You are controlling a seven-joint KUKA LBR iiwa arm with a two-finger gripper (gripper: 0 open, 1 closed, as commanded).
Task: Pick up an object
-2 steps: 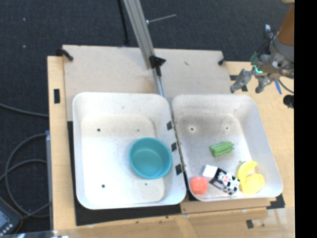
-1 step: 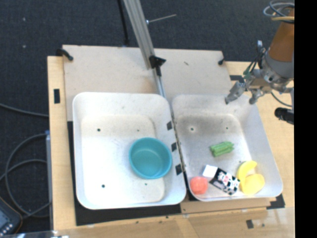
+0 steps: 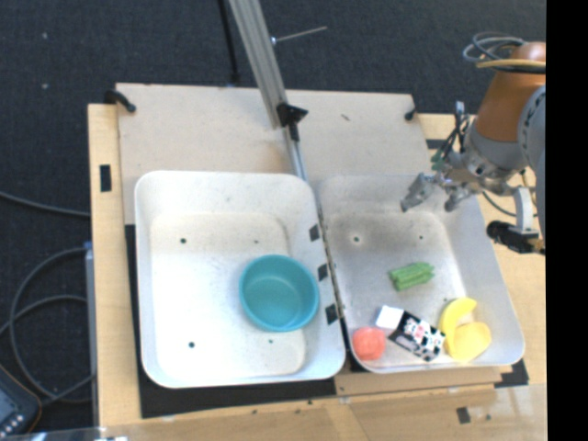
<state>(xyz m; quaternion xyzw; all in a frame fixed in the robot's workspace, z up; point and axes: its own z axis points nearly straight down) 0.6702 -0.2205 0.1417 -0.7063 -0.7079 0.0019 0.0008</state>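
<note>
Above the right bin (image 3: pixel 478 246), our tool (image 3: pixel 432 194) hangs with fingers spread, gripping nothing — we're at the approach; next comes lowering onto the green block (image 3: pixel 411 275).

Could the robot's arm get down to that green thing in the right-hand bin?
Probably yes. The green object lies by itself on bare bin floor, apart from the other items, and the gripper hangs above the same bin.

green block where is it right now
The green block lies in the right bin, near its middle, above the yellow toy.
</note>
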